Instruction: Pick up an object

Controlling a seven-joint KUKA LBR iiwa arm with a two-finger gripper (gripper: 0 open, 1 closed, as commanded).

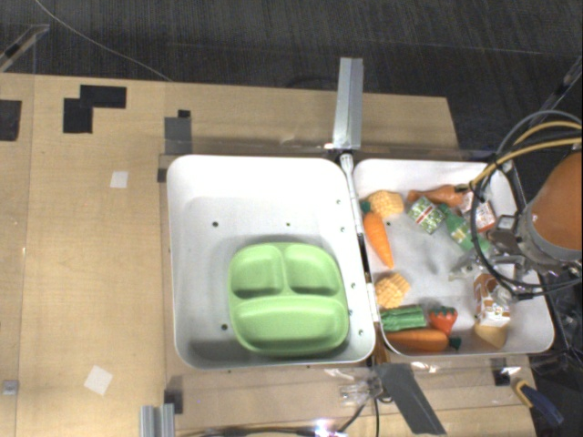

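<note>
The arm (556, 212) hung over the right bin (428, 260) at the frame's right edge, and this looked like the approach step. Whether the gripper was open or closed could not be told. Next it needed a target: the carrot (377, 238) lay left of the arm, the corn (392, 289) lower left.

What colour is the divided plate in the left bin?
Light green; the compartmented plastic plate shows clearly in the camera view.

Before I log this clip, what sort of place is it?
Likely a robot lab's bin-picking bench: two shallow white bins on a wooden bench, plastic toy food, and a grey, orange-banded arm.
</note>
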